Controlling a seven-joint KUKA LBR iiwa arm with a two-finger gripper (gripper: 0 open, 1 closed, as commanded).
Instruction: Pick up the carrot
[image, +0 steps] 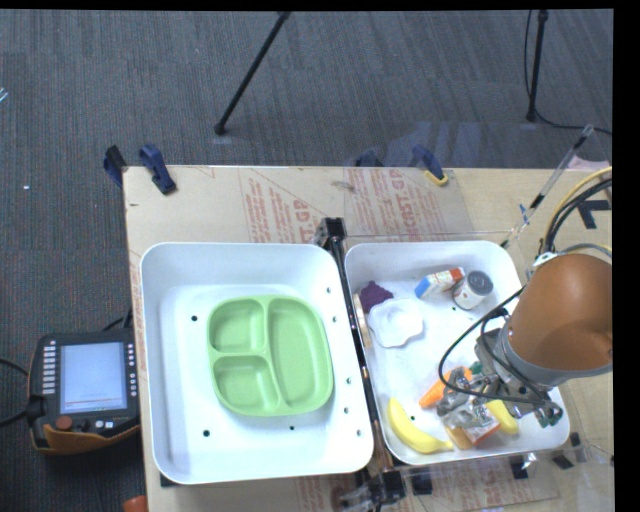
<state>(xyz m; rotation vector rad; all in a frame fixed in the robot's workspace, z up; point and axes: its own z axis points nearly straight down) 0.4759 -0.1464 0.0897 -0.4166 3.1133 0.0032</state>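
- Left bin (160, 300): a green tray (270, 355) with 3 compartments.
- Right bin (500, 255): banana (412, 427) at the near edge; the carrot (432, 394) just beside the gripper (462, 397).
- Step, likely: closing in to grasp. I cannot tell the pincer's state.
- Next: settle squarely over the carrot, then lift.

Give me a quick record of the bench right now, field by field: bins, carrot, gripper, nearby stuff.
left bin: holds a green divided plate
right bin: holds the food items
carrot: orange, in the right bin, partly hidden by the gripper
gripper: low over the right bin, next to the carrot
grasp: cannot tell
banana: right bin, front edge, near the carrot
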